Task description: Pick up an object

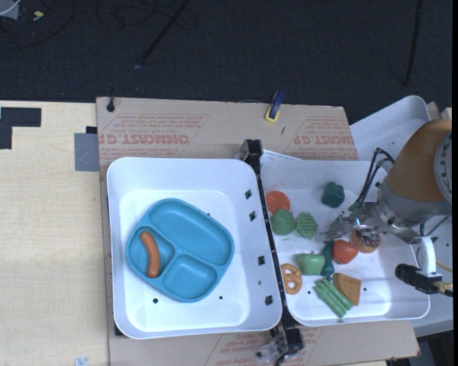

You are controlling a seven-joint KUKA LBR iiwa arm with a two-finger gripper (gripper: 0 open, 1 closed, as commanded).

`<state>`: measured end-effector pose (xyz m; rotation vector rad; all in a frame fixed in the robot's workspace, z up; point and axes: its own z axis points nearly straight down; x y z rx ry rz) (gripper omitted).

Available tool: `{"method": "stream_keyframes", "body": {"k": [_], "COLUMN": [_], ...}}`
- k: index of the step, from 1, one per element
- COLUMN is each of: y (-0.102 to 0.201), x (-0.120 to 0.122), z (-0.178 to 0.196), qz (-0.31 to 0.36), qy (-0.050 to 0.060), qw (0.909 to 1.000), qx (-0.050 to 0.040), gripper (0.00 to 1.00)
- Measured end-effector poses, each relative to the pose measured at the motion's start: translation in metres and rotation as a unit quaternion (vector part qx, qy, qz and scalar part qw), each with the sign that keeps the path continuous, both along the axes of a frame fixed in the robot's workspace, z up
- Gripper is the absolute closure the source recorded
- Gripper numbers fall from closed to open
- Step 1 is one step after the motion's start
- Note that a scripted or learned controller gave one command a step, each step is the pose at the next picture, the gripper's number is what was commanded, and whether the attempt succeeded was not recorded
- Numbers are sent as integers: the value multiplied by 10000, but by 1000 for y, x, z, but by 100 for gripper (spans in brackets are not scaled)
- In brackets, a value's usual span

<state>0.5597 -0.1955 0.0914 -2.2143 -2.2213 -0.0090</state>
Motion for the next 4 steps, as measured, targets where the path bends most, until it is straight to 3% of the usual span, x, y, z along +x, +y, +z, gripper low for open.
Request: {"method": "stream_keyframes", "body": {"k": [1, 3, 4], "y": [-6, -15, -15], "x": [1, 12, 12], "z": [12, 135, 136], "qz": [-17, -11, 0], "qy": [-51, -22, 7], "qw": [10000, 10000, 10000], "qx": [-75, -46, -36], "gripper": [100, 100, 100]}}
